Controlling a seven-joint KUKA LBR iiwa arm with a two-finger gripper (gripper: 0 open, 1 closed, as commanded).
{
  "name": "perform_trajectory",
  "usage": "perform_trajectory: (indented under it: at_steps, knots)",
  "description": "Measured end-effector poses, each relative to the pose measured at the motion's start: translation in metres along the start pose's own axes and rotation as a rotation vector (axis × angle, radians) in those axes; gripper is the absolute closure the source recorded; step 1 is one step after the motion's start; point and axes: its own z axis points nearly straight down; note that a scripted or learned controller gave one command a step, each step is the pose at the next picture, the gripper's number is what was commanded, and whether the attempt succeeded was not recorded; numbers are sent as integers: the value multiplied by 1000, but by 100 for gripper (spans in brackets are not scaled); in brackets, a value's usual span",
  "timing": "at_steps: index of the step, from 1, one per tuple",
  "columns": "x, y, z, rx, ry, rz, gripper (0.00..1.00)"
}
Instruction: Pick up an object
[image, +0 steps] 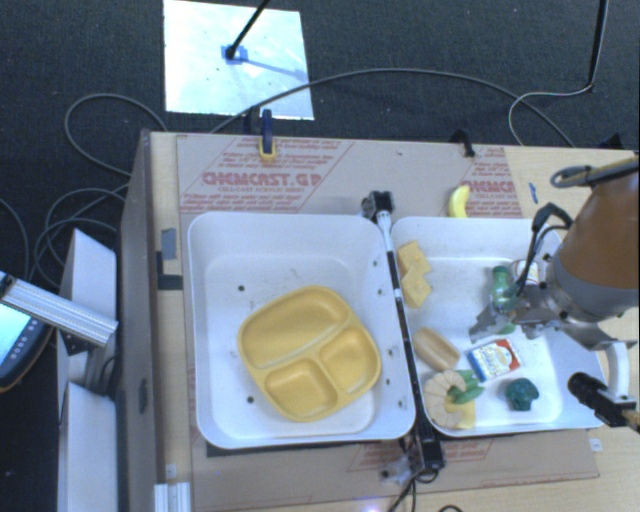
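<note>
In the right bin (440, 235), the gripper (497, 322) hangs just above a red-and-white packet (494, 358), near a green bottle (500, 283); its opening cannot be told. A yellow divided tray (308, 351) fills the left bin (215, 300).

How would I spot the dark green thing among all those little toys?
Look in the right-hand white bin, the one the grey arm reaches into. Go to its near right corner: the small dark green lump lies there, just below the red-and-white packet, darker than anything nearby.
</note>
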Motion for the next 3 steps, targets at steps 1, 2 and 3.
perform_trajectory:
  at_steps: [1,2,3]
  knots:
    - [-1,57,100,2,1,0,0]
    - [-42,117,41,-4,-2,-1,0]
    - [-57,110,103,-1,9,-4,0]
